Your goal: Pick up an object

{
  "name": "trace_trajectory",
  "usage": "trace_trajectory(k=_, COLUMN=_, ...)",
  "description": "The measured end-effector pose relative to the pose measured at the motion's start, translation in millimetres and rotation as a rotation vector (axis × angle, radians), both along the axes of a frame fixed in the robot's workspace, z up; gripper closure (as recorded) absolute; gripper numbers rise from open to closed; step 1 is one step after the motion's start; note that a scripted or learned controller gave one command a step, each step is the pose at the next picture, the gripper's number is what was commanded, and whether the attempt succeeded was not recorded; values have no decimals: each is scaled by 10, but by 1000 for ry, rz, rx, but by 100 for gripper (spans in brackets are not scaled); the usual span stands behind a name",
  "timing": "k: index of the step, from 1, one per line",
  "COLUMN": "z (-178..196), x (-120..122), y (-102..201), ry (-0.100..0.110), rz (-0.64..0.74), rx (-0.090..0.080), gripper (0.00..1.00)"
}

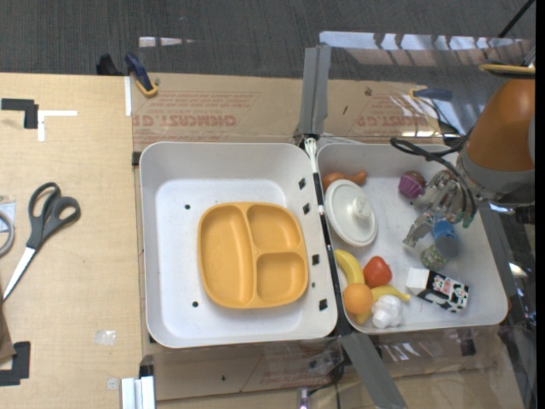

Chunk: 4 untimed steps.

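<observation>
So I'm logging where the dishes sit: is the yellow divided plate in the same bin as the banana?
No. The yellow divided plate lies in the left bin, while the banana lies in the right bin.

Toys crowded the right bin (pixel 494 312): white lid (pixel 352 213), banana (pixel 348 267), tomato (pixel 377 271), orange (pixel 358 299). The left bin (pixel 162 237) held a yellow divided plate (pixel 253 254), with open floor around it.

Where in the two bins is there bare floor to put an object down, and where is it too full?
Left bin: bare floor rings the yellow tray, widest along the far wall and left side. Right bin: a small bare patch between the white lid and the gripper. Its near end is crowded: banana, tomato, orange, garlic, box.
</observation>
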<state>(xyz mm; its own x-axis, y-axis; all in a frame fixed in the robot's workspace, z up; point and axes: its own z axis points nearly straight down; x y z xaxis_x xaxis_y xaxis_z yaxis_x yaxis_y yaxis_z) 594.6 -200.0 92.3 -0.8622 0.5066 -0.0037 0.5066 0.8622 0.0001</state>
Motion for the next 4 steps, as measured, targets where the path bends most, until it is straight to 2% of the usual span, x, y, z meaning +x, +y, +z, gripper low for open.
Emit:
trace_trajectory(k=1, z=-15, x=-478, y=440, ry=3, rz=-124, rx=1, gripper=0)
trace_trajectory(k=2, z=1066, x=-476, y=-191, ry=3, rz=-197, rx=1, gripper=0)
trace_trajectory(k=3, z=-9, x=-5, y=-196, ry=1, rz=-292, rx=3, gripper=0)
trace_trajectory(k=4, z=77, x=5, y=-193, ry=0, rz=-288, rx=1, gripper=100)
